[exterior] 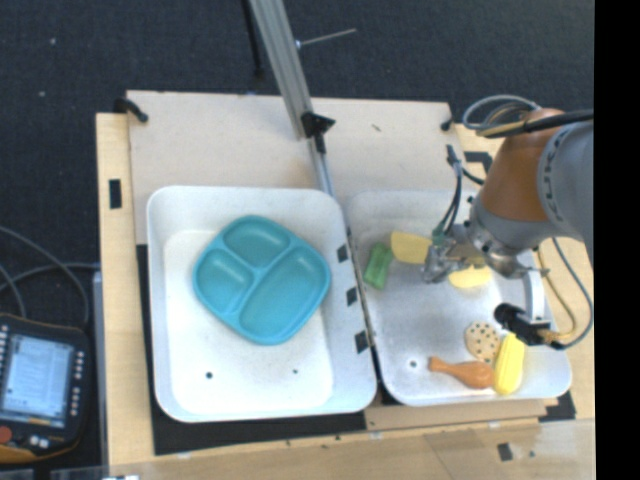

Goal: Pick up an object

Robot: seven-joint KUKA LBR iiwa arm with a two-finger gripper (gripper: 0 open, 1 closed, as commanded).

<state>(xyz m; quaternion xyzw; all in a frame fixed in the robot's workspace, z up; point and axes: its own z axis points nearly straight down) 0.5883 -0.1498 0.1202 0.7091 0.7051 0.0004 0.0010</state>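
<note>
Hovering the gripper (437, 265) beside the yellow block (408, 247), grip state unclear, I should centre over it before descending.

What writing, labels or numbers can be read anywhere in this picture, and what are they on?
No text can be read.
Handheld screen at the lower left: lit, but its contents are too small and blurred.
Blue divided plate, the two white bins, the toy foods: no visible lettering.

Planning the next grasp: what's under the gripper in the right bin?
The gripper hangs between two yellow pieces over the right bin. The arm covers the floor directly beneath.
</note>
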